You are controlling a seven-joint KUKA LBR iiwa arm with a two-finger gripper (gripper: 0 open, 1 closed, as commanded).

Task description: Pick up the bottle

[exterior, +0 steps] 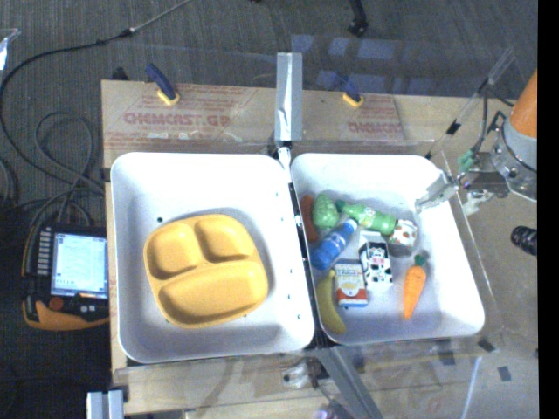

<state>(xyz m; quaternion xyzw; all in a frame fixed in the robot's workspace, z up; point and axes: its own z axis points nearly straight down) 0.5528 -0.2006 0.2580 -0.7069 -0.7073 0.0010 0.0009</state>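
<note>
the blue bottle [333, 244] lies tilted in the right bin [454, 317], crowded between a green toy [362, 214] and a banana [327, 304], so the end effector [450, 186], hovering by the bin's far-right rim, should descend across the bottle's narrow width.

Just the one camera here, mounted up high over the desk [122, 112] and tilted down at a slant, so the far edge with the clamps sits near the top of frame and the near edge runs along the bottom. It's pulled back enough to fit both white bins whole, the left bin [131, 321] and the right bin [463, 317], plus some carpeted floor [70, 24] beyond and to the left. The arm [524, 138] pokes in from the right edge, mostly cropped off.
</note>
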